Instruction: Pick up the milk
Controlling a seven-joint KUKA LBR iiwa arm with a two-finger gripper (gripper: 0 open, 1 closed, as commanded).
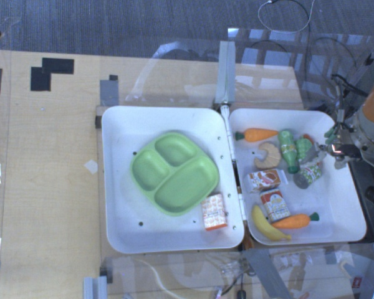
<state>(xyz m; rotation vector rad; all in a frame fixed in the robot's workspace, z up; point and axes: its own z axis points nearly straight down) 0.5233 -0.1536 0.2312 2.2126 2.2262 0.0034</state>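
3 small cartons show: the milk lies in the left bin just beside the green plate, long axis near vertical in view; 2 similar cartons sit in the right bin among 2 carrots, 1 banana (crowded). The gripper's jaw state cannot be told.

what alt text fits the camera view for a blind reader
A small red-and-white milk carton lies in the left white bin beside a green sectioned plastic plate. The right white bin holds toy carrots, a banana and cartons, with the grey arm's gripper above it.
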